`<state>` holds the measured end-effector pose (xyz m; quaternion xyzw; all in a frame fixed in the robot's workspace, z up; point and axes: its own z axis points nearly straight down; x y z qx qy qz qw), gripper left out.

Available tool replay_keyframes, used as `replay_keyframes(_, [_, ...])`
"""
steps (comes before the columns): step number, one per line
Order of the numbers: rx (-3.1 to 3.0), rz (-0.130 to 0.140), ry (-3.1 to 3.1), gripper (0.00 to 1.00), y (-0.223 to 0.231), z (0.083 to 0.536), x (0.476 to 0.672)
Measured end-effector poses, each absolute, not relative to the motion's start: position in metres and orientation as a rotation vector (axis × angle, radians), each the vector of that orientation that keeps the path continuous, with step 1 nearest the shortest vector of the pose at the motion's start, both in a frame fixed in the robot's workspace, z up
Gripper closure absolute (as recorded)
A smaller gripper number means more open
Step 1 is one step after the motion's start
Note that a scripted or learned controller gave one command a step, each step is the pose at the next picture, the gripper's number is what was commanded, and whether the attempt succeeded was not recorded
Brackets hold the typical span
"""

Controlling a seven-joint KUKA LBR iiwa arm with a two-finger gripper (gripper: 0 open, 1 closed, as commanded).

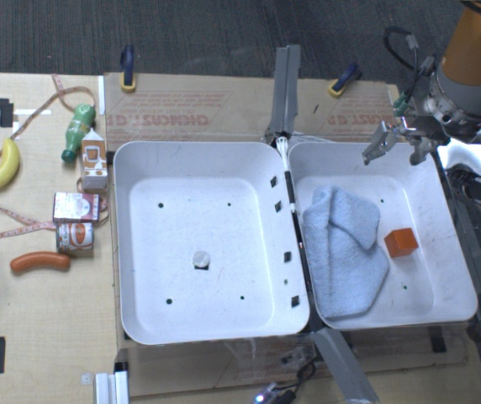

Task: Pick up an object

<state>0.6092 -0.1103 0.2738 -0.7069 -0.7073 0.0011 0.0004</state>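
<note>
An orange block (402, 241) lies in the right bin (442, 225), just right of a crumpled light-blue cloth (343, 251). A small pale round object (201, 261) rests on the floor of the left bin (140, 225). My gripper (400, 141) hangs over the back rim of the right bin, well above and behind the orange block. Its two fingers are spread apart with nothing between them.
A grey divider post (286, 91) stands between the bins at the back. Left of the bins lie a banana (1, 167), a green bottle (77, 129), a small carton (94, 162), a can (75, 236) and a sausage (40, 263). Clamps (127, 66) hold the cardboard.
</note>
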Motion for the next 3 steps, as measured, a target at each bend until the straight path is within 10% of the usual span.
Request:
replay_keyframes(2, [-2.19,0.002,-2.251,0.0,-0.202,0.091,0.545])
replay_keyframes(3, [-2.193,0.002,-2.247,1.0,-0.203,0.1,0.545])
